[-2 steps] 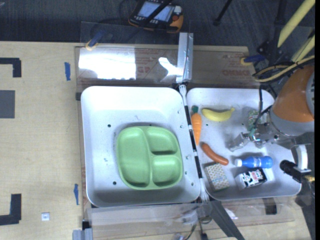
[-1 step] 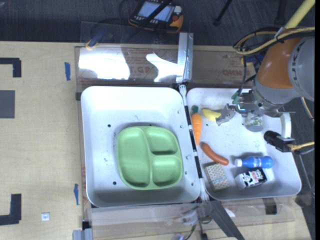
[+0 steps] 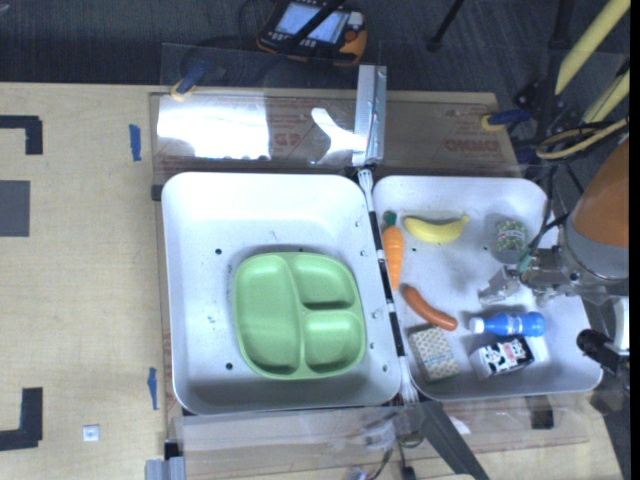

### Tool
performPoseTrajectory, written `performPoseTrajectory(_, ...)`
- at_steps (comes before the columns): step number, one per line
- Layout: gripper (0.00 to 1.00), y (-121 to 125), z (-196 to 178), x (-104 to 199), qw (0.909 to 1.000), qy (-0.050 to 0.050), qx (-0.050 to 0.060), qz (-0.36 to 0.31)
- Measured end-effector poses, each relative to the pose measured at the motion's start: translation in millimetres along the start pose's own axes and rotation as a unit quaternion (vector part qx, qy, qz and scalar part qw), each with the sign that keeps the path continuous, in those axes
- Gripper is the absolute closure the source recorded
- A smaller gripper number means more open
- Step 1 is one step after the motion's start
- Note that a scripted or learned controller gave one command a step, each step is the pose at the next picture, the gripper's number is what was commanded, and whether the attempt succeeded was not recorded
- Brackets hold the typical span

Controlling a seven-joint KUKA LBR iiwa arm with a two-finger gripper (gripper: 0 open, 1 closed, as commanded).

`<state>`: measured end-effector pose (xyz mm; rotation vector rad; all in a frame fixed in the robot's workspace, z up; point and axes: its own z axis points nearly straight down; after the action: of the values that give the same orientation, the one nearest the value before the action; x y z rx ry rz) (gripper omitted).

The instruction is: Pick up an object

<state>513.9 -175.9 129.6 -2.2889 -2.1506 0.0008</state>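
Observation:
My gripper [image 3: 507, 279] hangs over the right bin [image 3: 470, 196], near its right wall. It sits just below a small speckled ball [image 3: 510, 234] and just above a blue and white bottle [image 3: 510, 324] lying on its side. Nothing shows in its grasp. Left of it lie a yellow banana [image 3: 434, 228], an orange carrot [image 3: 393, 253] along the bin's left wall, and a reddish sausage [image 3: 429, 307]. A black and white carton [image 3: 503, 356] and a tan patterned block [image 3: 434, 352] rest near the front wall.
The left bin [image 3: 190, 268] holds a green divided plate [image 3: 298, 313]. A clear panel and a metal bracket [image 3: 370, 113] stand behind the bins. Cables and yellow tubing [image 3: 575, 133] crowd the back right, beside my arm [image 3: 605, 218].

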Motion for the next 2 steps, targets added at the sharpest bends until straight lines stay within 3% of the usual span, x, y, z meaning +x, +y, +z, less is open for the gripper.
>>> performPoseTrajectory(1, 0.0, 84, 38, -18, 0.9999, 0.003, -0.002, -0.01)
performPoseTrajectory(2, 0.0, 118, 36, -12, 0.9999, -0.001, -0.002, -0.012)
